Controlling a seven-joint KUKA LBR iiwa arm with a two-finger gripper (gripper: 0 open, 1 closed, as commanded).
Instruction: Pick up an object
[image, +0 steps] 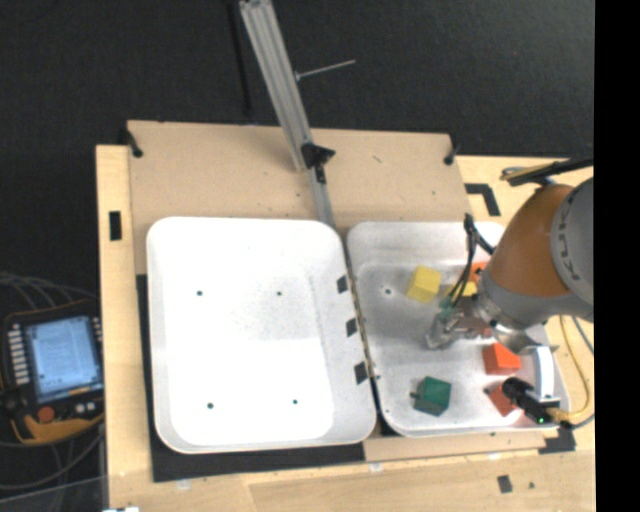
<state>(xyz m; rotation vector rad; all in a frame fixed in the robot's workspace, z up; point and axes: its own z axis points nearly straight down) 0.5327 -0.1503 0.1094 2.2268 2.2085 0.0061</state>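
Note:
In the right bin (400, 245) lie a yellow block (424, 283), a green block (432, 395) and two orange-red pieces (500, 358) (498, 399). The arm comes in from the right, its orange band above the wrist. My gripper (443, 330) hangs low over the bin's middle, below the yellow block and above the green one. I see nothing between its tips, and it touches neither block as far as the view tells.
The left bin (250, 330) lies beside the right one, joined by clips along the shared edge. A metal pole (290, 100) slants up from the bench's back. A handheld pendant (55, 365) sits off the bench at left. Cables run at the right edge.

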